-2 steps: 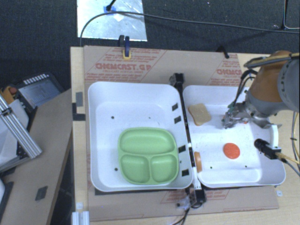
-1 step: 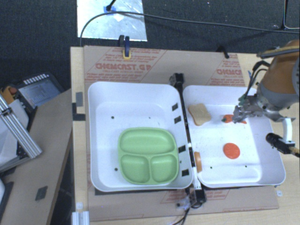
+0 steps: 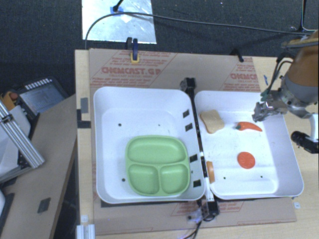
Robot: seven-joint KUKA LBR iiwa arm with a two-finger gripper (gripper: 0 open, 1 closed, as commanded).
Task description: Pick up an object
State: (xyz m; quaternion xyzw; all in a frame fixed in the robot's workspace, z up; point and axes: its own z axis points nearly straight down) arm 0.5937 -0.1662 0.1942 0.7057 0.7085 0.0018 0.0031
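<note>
the object nearest the gripper is a small orange carrot-shaped piece [image 3: 248, 127], elongated, tapering to the right, with a dark green end at its left. it lies flat on the floor of the right bin [image 3: 284, 133], in the upper right part of the frame. the gripper [image 3: 260, 112] hangs just above and to the left end of the piece; whether its claw is spread or pressed together cannot be told, and nothing is visibly pinched. 3 other items share this bin: a tan bread-like slab [image 3: 213, 120] to the left, a flat orange-red disc [image 3: 245, 160] below, and a small orange piece [image 3: 211, 171] against the left wall. the left bin [image 3: 107, 113] holds 1 pale green tray [image 3: 157, 164] with 3 compartments, in the lower centre.
</note>
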